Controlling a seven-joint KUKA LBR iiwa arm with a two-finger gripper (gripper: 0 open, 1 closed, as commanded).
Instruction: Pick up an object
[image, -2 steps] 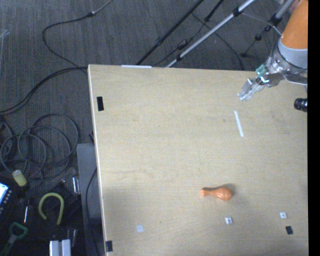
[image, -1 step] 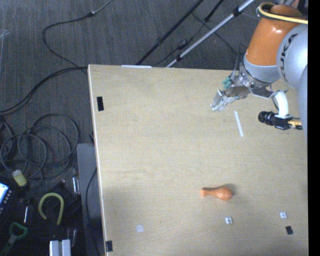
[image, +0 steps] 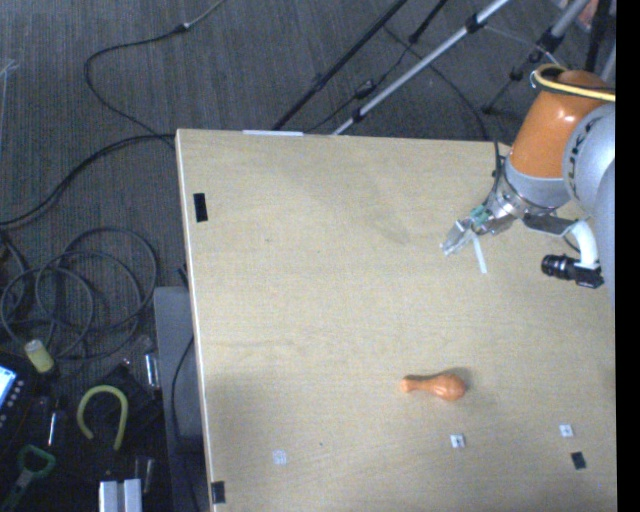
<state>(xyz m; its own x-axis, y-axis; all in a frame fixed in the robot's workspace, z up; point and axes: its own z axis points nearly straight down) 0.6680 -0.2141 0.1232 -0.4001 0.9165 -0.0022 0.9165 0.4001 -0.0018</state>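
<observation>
The orange object (image: 436, 386) — a small pear-shaped thing with a narrow neck pointing toward the left of the frame — lies on its side in the lower right part of the picture, alone on bare wood. We see nothing touching it.

The largest thing in view is the table (image: 300, 300), a pale wooden top that fills the centre and right of the frame, its left edge running down from the upper left-centre. Left of it and along the top of the frame we see dark grey carpet (image: 80, 120), crossed by black cables (image: 90, 280) that loop in coils at the middle left, and by thin metal stand legs (image: 420, 60) slanting across the upper centre.

Next in size, the arm (image: 570, 140) enters at the upper right, its orange band above a grey wrist. Below it the end effector (image: 466, 240) hangs over the table in the upper right, well apart from the orange object. Its thin pale fingers spread apart, so we read it as open, with nothing between them.

Smaller things: a yellow-green hook-shaped piece (image: 102, 408) on the floor at the lower left, a black marker (image: 200, 207) near the table's left edge, and a few small tags (image: 457, 440) on the table near the lower right.
</observation>
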